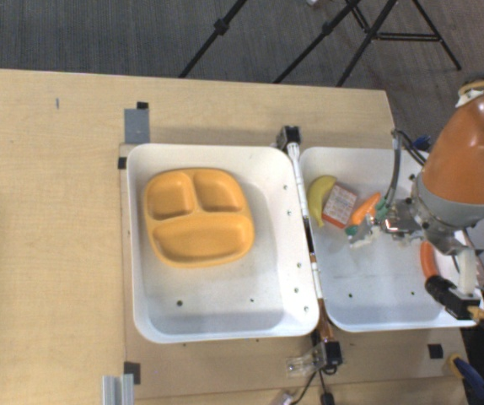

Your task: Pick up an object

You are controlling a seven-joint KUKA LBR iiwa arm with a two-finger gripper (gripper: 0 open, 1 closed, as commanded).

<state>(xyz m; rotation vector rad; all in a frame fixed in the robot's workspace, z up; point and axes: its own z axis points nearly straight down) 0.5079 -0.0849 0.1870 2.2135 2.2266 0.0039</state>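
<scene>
In the right bin (377,298), a yellow banana (319,196) lies against the left wall, with a small red-and-white packet (339,207) touching its right side. A short orange carrot-shaped piece (363,208) lies just right of the packet. My gripper (365,231) is low in the bin's upper middle, right beside the carrot piece and just below it. Nothing visibly hangs from the gripper. Another orange piece (428,261) lies near the right wall, partly under the arm.
The left bin (225,310) holds a yellow divided plate (198,216) in its upper left part. The grey and orange arm (470,163) covers the right bin's upper right corner. A clamp (290,135) sits between the bins at the top.
</scene>
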